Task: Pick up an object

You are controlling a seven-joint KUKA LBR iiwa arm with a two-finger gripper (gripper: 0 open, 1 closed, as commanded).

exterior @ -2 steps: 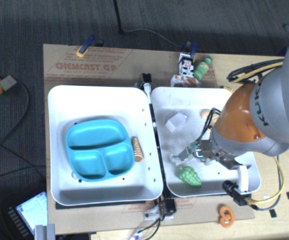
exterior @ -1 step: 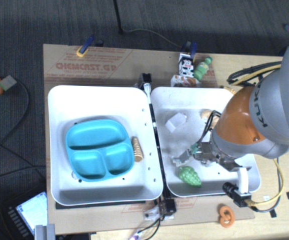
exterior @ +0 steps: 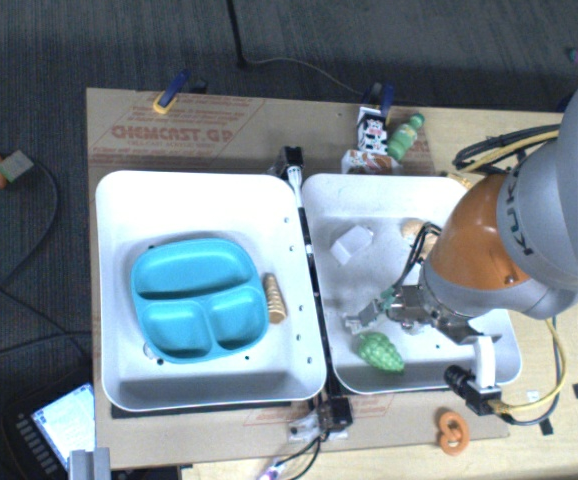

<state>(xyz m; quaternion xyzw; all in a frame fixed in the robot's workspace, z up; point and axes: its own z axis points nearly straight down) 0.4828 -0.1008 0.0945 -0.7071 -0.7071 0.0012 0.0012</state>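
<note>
The arm (exterior: 514,238) is reaching in from the right and leaning over the right bin (exterior: 321,268), its orange band sitting above the wrist. The gripper (exterior: 381,310) is hanging low over the bin's floor, pointing toward the bin's left side; whether it is apart or together cannot be told from this angle.

A green bumpy toy (exterior: 381,352) is lying on the floor of the right bin, near the front wall, just below and slightly in front of the gripper. It is close to the gripper but not visibly between its tips. A clear, pale piece (exterior: 351,242) is resting further back in the same bin, up and to the left of the gripper, and a small tan thing (exterior: 412,227) is lying near the arm's orange band.

In the left bin (exterior: 109,268), a blue divided tray (exterior: 197,298) is lying flat, with a brown cork-like cylinder (exterior: 273,297) sitting just beside its right edge.
</note>
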